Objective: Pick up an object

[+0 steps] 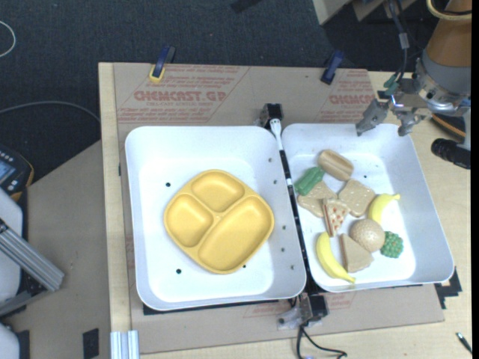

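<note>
Hovering spread and empty, pincer (387,123) over right bin (426,200), board (187,94) reading "CHEMCAST GP"

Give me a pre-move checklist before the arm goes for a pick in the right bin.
1. End effector open, holding nothing: ok.
2. End effector above a target: not ok, it hangs over the right bin's far edge, away from the pile.
3. Isolated target: the hot dog at the pile's far end is most exposed: ok.
4. Other items: packed, touching: not ok.
5. Left bin holds a yellow tray, out of the path: ok.
</note>
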Controlling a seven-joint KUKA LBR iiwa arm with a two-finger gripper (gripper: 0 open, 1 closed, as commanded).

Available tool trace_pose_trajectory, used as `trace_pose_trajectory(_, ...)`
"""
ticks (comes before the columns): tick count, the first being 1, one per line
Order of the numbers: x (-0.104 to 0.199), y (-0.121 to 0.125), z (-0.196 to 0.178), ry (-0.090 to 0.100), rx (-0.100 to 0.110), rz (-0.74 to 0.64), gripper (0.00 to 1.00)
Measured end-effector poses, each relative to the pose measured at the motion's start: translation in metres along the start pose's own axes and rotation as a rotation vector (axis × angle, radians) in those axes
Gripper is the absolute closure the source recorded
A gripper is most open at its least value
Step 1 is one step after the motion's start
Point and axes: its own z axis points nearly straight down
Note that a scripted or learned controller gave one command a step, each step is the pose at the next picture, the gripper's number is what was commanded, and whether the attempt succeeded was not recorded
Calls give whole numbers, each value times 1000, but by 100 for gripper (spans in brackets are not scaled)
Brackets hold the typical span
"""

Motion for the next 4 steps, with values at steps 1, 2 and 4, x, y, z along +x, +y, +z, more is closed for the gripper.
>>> trace_pose_trajectory(1,0,1,-12,-1,-4,-1,100)
trace_pose_trajectory(2,73,-11,-124,-1,-13,-8,100)
trace_pose_trajectory(4,93,1,-74,-1,-7,-5,100)
